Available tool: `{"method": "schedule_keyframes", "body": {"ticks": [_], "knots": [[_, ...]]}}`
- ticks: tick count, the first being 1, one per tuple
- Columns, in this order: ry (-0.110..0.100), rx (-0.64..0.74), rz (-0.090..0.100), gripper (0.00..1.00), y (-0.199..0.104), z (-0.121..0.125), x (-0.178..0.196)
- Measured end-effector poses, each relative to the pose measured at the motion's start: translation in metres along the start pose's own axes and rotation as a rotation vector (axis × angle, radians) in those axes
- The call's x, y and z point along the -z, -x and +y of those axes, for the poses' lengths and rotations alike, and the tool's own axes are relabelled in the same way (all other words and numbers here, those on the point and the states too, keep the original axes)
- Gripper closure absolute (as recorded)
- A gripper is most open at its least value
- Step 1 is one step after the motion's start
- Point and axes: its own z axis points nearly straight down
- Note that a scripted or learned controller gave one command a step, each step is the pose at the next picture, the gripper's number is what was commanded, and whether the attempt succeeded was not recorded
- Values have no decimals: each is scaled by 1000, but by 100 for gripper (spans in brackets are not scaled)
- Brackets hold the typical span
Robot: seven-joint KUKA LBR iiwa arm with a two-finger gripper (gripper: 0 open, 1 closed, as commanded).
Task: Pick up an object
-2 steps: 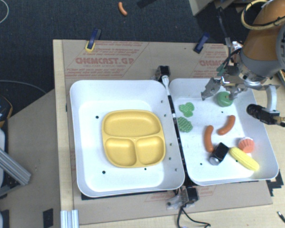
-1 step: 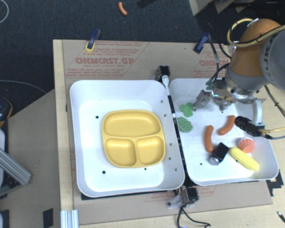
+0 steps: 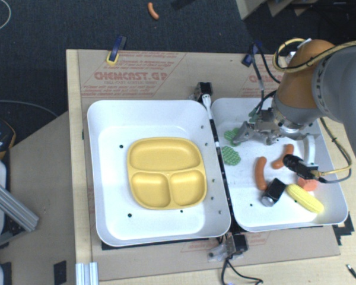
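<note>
Camera view: gripper [image 3: 244, 134] low in right bin [image 3: 249, 214], beside green item [image 3: 230, 135]; cannot tell claw state, nothing visibly held. Hot dog [image 3: 260, 172], corn [image 3: 305, 198], black piece [image 3: 273, 192] lying loose. Yellow tray [image 3: 166, 172] in left bin [image 3: 107, 159]. Pick apparently not done.

One fixed overhead camera, slanted down on both white bins [image 3: 101, 159], arm [image 3: 320, 82] from the right

arm [image 3: 338, 76]: cut by right edge | green piece [image 3: 232, 135]: partly under gripper [image 3: 258, 132]
</note>
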Motion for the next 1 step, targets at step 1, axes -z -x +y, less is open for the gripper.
{"method": "schedule_keyframes", "body": {"ticks": [1], "knots": [[8, 0, -1, 100, 0, 2, 15]]}}
